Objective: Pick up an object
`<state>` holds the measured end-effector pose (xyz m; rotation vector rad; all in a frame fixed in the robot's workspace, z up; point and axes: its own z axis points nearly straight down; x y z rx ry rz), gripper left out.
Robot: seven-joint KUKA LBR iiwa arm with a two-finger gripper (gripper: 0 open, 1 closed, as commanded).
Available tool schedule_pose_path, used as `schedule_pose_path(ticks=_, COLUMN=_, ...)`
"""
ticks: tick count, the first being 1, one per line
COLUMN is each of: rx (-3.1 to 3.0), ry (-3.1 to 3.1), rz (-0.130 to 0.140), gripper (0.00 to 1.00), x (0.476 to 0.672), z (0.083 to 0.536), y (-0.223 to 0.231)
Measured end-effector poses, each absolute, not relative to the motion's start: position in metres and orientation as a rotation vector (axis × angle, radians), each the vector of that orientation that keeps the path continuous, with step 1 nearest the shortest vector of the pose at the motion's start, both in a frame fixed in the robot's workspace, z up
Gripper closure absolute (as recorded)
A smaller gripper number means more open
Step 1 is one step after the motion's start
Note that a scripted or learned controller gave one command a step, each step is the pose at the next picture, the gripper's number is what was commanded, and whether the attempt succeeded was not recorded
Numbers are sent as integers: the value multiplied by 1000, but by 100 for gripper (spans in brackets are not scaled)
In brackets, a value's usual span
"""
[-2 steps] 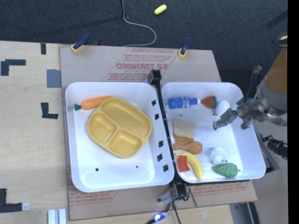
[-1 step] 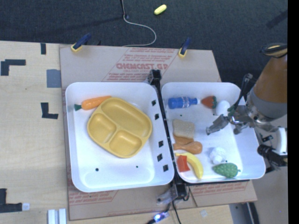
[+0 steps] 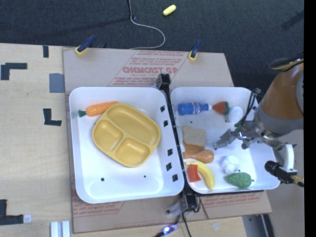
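Food toys fill the right shallow white bin [image 3: 217, 91], and nearest to me at its front edge lie a yellow plastic banana [image 3: 206, 175], a small red block [image 3: 192, 172] touching it, and a bumpy green vegetable toy [image 3: 240, 179]. Just behind these are a white round ball [image 3: 229, 163] and an orange-brown drumstick toy [image 3: 199, 156]. A tan slice of toy bread [image 3: 194, 136] lies a little further back, beside the divider. At the far wall of this bin rest a blue plastic bottle with white label [image 3: 193, 108], a small red and green piece like a strawberry [image 3: 220, 107], and a white egg shape [image 3: 236, 114].

Above the middle of this bin hangs the dark two-finger gripper [image 3: 222, 141] on the grey arm with orange band [image 3: 284, 102]. Its fingers look a little spread and nothing is between them; they point toward the bread but stay apart from it.

The left shallow white bin [image 3: 81, 147] carries a yellow plastic tray with three compartments [image 3: 126, 134], and an orange carrot toy [image 3: 98, 109] lies behind it, touching its rim. Further back, on the dark floor beyond the surface, a small yellow capsule-shaped piece [image 3: 169, 10] rests.
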<state>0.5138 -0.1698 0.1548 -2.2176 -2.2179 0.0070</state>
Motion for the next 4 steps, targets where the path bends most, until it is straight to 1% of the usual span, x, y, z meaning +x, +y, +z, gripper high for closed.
schedule_pose_path(ticks=1, rx=-2229, ry=-2223, rz=-8, gripper=0, x=513, z=99, y=-168)
schedule_pose_path(ticks=2, rx=-2227, ry=-2230, rz=-9, gripper=0, x=517, z=88, y=-168)
schedule_pose_path(ticks=3, rx=-2222, ry=-2226, rz=-2, gripper=100, x=514, z=96, y=-167)
schedule_pose_path(ticks=4, rx=-2220, ry=-2221, rz=1, gripper=100, x=509, z=154, y=-168)
